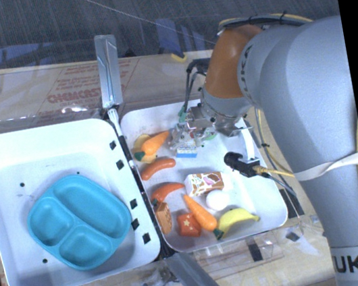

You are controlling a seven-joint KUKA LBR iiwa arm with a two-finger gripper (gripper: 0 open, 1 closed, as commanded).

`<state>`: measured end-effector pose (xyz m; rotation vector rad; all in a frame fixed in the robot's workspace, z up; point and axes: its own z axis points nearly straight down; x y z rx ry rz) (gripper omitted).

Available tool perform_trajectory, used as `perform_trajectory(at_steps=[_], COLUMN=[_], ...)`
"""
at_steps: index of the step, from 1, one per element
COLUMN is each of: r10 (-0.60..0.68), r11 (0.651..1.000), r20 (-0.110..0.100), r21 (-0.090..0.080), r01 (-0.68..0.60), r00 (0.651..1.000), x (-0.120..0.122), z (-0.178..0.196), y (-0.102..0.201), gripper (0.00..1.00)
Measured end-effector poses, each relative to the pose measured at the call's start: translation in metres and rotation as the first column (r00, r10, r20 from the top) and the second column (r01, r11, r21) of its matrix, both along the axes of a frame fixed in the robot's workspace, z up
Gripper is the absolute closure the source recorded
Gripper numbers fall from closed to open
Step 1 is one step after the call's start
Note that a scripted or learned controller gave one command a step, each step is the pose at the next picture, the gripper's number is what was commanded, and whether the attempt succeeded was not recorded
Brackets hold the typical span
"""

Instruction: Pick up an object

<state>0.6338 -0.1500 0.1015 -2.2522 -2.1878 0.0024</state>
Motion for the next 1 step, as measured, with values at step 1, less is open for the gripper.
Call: perform_trajectory(at_steps=[1], r10=[0.065], r11=[0.998], r20=[0.008], r21=[0.002], r01=[-0.065], r00=[0.998], x=[-0.0155], z=[0.0942], y=[0.0945], gripper=[1.0])
